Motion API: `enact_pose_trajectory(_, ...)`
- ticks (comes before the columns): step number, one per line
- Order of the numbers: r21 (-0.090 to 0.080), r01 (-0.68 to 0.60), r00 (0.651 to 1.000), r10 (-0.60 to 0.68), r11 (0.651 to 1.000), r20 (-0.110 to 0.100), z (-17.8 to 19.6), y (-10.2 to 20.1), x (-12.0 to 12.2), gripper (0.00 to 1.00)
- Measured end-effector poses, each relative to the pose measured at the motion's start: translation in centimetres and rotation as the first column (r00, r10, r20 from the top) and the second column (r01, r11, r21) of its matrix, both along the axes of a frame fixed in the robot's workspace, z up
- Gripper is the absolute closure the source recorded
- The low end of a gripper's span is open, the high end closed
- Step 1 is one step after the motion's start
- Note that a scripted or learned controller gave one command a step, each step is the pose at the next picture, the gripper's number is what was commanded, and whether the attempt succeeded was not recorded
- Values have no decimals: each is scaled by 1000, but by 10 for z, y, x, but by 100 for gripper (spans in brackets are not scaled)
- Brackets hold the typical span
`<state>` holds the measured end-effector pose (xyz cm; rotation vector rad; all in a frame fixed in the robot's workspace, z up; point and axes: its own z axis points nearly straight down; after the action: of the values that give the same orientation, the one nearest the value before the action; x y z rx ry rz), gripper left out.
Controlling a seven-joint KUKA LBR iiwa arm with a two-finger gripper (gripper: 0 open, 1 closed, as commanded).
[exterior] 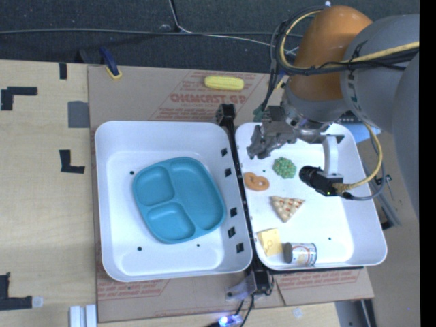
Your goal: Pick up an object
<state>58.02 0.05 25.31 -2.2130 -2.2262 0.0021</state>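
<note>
The green broccoli piece (285, 167) is lying in the upper middle of the right bin (361, 244) — just below and to the right of the hand (262, 145), nearly touching it. The orange pretzel (256, 181) is sitting directly beneath the hand, the pizza slice (287, 207) lower still. The hand is hovering with nothing visibly held — how wide it stands I cannot tell.

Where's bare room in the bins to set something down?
Left bin: bare strips around the blue tray, widest along its near edge. Right bin: open floor right of the pizza slice and can. Crowded by the divider: pretzel, broccoli, pincer.
</note>
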Motion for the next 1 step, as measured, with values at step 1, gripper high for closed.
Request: enact_pose_trajectory(1, -1, 1, 1000, -1, 1000, -1, -24, 50, 13, 100)
